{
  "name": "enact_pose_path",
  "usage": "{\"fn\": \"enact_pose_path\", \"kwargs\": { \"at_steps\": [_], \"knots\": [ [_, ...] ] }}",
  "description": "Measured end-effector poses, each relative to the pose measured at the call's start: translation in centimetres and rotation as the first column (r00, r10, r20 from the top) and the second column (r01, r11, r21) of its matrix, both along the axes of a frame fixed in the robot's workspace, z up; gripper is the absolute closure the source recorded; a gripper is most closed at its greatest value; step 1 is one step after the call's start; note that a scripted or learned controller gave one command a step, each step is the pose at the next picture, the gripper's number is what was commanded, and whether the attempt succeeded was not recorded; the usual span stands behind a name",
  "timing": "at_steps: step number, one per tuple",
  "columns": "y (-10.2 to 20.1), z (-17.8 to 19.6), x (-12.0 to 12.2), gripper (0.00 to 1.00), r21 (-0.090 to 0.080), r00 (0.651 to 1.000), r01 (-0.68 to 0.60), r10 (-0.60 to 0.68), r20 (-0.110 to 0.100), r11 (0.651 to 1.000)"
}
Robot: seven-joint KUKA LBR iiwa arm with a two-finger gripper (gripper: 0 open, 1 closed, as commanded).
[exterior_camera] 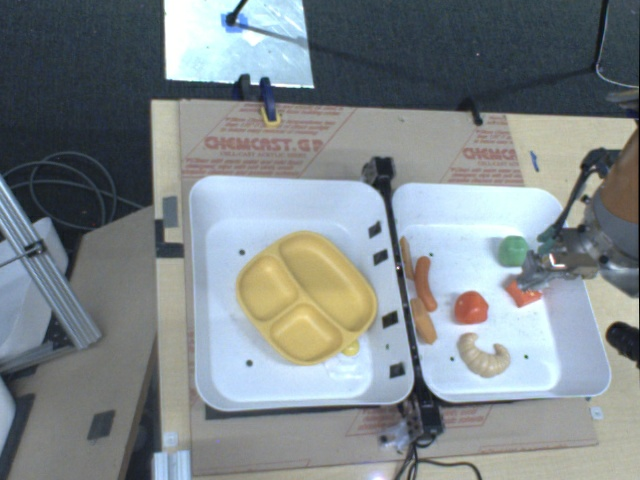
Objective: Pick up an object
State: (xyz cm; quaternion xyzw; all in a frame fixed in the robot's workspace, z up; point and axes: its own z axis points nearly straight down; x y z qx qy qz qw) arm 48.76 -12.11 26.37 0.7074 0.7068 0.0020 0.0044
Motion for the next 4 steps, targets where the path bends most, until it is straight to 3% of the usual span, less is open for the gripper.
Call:
{"fn": "enact_pose_path", "kwargs": {
  "at_steps": [1,2,3,4],
  "knots": [
    [8.0,3.7,0.1,1.00,0.005,1.000,-0.014,0.014,-0.002,1.000],
    [2.3,-12.0,-0.5,1.00,0.003,1.000,0.004,-0.004,-0.022,1.000],
    [2.6,-11.2,-0.1,0.00,0.003,1.000,-0.002,0.002,-0.008,1.000],
    [12.1,-4.7,0.3,0.00,0.006,1.000,-0.015,0.015,-0.001,1.000]
  ]
}}
